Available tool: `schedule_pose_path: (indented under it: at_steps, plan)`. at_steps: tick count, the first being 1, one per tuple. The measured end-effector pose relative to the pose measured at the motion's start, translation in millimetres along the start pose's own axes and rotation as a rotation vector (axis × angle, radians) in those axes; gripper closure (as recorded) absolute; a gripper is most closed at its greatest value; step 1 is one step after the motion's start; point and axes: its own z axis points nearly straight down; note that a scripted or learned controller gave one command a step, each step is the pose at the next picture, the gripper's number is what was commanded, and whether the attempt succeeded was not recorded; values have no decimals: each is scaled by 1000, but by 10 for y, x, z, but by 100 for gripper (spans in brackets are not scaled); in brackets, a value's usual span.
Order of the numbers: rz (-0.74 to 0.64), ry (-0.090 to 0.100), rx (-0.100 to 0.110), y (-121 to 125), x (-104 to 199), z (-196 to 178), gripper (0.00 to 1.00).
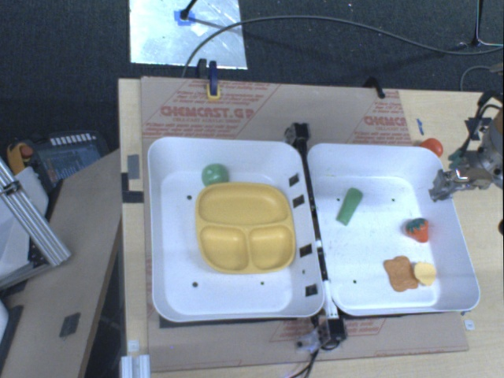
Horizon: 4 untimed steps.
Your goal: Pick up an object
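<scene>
Left bin [169, 290]: holds a yellow divided plate [240, 227] with three compartments; a round green piece [214, 173] sits just beyond the plate's far edge, touching or nearly touching it.
Right bin [453, 290]: holds a green cylinder [349, 205] lying tilted near the middle, a small red-orange toy fruit [417, 228] near the right wall, and a brown cookie-shaped piece [399, 273] touching a pale yellow disc [424, 272] toward the near right corner.
Gripper [442, 186]: at the right bin's far right rim, above the wall, with nothing visibly in it; too small and blurred to tell the finger spacing.
Likely target: the red-orange fruit, nearest the gripper.
Handling: probably light, hard plastic, rounded and slippery, so a pinch across its widest middle seems safest.
Risk: its closeness to the wall leaves little finger room.
</scene>
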Motion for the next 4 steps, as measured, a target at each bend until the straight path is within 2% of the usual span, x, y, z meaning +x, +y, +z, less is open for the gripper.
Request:
schedule_pose_path:
  at_steps: [1, 2, 3, 4]
  plan:
    - [-4, 2, 2, 21, 482, -5, 100]
    - [-3, 2, 3, -64, 949, -94, 100]
    - [-5, 3, 3, -220, 1434, -146, 100]
    - [-5, 4, 5, -379, 1975, -26, 100]
